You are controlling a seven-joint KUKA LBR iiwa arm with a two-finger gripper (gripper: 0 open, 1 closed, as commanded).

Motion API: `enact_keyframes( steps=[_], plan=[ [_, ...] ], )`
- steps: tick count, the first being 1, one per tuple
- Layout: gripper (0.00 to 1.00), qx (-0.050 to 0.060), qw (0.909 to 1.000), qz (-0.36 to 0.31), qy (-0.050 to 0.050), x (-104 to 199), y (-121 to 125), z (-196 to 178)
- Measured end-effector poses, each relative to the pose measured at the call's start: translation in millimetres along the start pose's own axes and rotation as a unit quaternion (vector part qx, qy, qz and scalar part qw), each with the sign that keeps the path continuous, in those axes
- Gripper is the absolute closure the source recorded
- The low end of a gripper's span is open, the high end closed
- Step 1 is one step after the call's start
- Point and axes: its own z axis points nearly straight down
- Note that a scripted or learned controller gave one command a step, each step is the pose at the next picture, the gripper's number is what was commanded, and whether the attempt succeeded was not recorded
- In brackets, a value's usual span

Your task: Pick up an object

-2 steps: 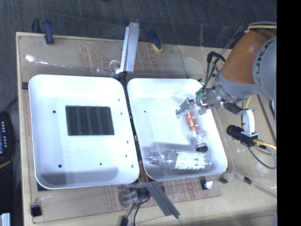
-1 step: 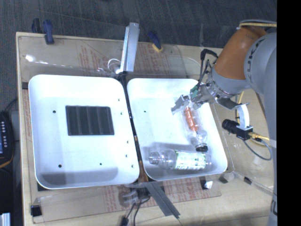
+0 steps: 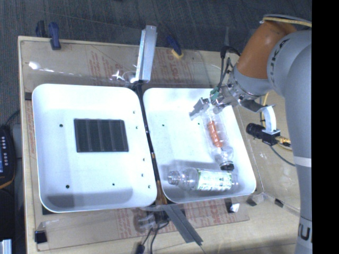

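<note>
My gripper (image 3: pixel 205 108) hangs over the upper part of the right bin (image 3: pixel 175 110), right at the top end of a clear bottle with orange contents (image 3: pixel 216 135). That bottle lies lengthwise, its black cap (image 3: pixel 228 166) pointing to the bin's front. A second clear bottle with a green label (image 3: pixel 205 180) lies crosswise along the front wall of the same bin. In the left bin (image 3: pixel 53 110) a dark ridged rectangular block (image 3: pixel 100 135) lies flat near the middle. The gripper appears level with the orange bottle's end; whether it touches it I cannot tell.
A grey metal bar (image 3: pixel 146 54) stands at the back between the two bins. Blue clamps (image 3: pixel 53 35) hold the board's rear edge. A black cable plug and wires (image 3: pixel 260 131) hang beside the right bin's right wall. The arm (image 3: pixel 275 52) comes in from upper right.
</note>
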Motion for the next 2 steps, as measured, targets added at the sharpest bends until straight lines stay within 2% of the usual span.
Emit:
enact_keyframes(
  steps=[1, 2],
  plan=[
    [0.0, 0.001, 0.998, -0.063, 0.001, 5.4, -20.8, -25.7],
    [0.0, -0.001, 0.9959, -0.091, -0.001, 4.0, -11.6, -24.1]
  ],
)
